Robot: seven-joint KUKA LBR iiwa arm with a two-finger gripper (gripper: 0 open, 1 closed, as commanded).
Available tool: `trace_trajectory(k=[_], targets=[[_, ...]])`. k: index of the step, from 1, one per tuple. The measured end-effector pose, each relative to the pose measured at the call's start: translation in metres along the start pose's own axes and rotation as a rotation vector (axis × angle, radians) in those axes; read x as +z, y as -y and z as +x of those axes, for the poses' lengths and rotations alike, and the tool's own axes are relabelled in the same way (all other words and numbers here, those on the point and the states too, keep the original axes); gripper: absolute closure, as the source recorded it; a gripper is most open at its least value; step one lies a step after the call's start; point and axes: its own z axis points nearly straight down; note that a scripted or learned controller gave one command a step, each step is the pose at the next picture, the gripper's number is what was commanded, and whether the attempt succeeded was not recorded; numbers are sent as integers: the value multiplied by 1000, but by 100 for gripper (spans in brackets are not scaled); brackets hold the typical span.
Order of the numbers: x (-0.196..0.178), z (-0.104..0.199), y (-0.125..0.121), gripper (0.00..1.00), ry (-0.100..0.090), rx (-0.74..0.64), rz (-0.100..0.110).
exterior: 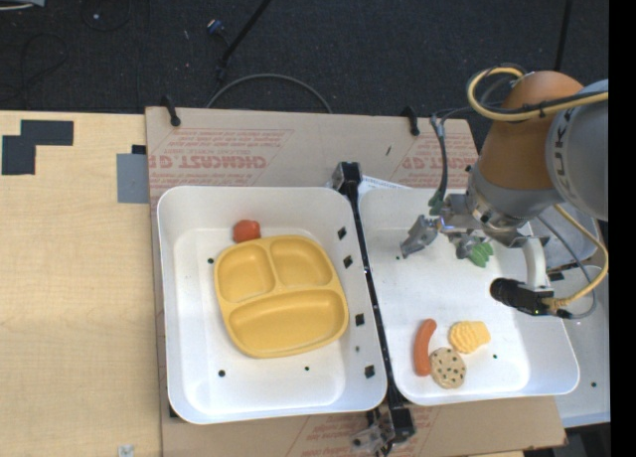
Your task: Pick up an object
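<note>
Green piece [481, 252] beside gripper [447, 231], fingers' state unclear; sausage [424, 346], cookie [448, 367] well apart.

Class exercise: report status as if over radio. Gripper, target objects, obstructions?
Gripper over right white bin, nothing between its fingers. Orange toy sausage, yellow corn piece, speckled cookie lie apart, nearer front. Nothing blocking them.

Divided tray [281, 296] in left bin [189, 346], cookie [448, 368], sausage [425, 346] in right bin [556, 371]
</note>
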Motion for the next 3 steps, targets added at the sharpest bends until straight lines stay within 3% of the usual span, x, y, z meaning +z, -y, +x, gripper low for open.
trace_trajectory(k=[1, 2, 3], targets=[[48, 8, 0, 0, -1, 0, -1], [35, 6, -1, 100, 0, 6, -4], [-9, -1, -2, 100, 2, 4, -11]])
